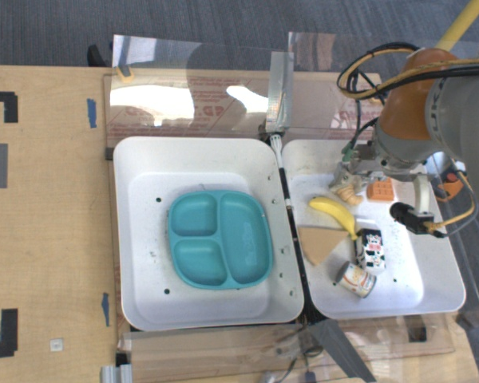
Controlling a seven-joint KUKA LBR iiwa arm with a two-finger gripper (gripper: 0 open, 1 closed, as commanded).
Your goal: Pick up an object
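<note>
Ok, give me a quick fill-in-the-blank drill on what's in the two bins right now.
1. The teal divided plate lies in the ____ bin.
2. The banana lies in the ____ bin.
3. The plate has ____ compartments.
4. The small black-and-white cow-patterned item sits just ____ of the banana in the camera view.

Missing words: left; right; three; right
</note>
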